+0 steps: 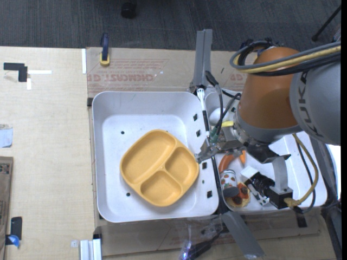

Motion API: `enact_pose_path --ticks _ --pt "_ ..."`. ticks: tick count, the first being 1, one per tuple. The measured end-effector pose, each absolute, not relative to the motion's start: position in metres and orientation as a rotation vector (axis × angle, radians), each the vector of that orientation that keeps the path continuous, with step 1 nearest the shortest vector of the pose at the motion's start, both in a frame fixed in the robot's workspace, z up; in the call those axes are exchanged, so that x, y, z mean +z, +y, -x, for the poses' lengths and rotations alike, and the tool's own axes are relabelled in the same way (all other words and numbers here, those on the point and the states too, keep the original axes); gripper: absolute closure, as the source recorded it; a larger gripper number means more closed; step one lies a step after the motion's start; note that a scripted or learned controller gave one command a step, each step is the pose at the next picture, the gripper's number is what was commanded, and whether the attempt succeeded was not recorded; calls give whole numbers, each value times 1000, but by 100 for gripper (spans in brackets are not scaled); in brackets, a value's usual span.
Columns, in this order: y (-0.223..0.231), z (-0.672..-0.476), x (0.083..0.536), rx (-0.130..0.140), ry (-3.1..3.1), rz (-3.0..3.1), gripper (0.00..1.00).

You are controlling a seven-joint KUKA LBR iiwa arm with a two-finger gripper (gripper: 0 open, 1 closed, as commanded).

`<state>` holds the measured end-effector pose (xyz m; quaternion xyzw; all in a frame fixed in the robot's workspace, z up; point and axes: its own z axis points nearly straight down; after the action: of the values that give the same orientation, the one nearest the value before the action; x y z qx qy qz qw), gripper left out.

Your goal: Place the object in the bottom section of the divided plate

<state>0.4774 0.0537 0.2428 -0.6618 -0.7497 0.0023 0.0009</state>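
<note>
One grey arm's pincer (208, 149) at bin divider; grip state indeterminate.
Pick step: yellow three-section plastic plate (159, 168) lies just left, unloaded; next needs object secured.

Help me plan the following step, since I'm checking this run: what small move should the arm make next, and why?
Probably settle the pincer onto one item in the right bin. The yellow divided plate in the left bin has nothing in its sections, the small objects lie in the right bin, and the pincer sits near the wall between the bins with nothing seen between its fingers.
</note>
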Motion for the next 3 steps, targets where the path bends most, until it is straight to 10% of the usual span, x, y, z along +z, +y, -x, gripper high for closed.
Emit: enact_pose_path --ticks 2,3 --pt "101 -502 162 10 -2186 2254 0" --pt "99 -502 170 14 -2180 2258 100"
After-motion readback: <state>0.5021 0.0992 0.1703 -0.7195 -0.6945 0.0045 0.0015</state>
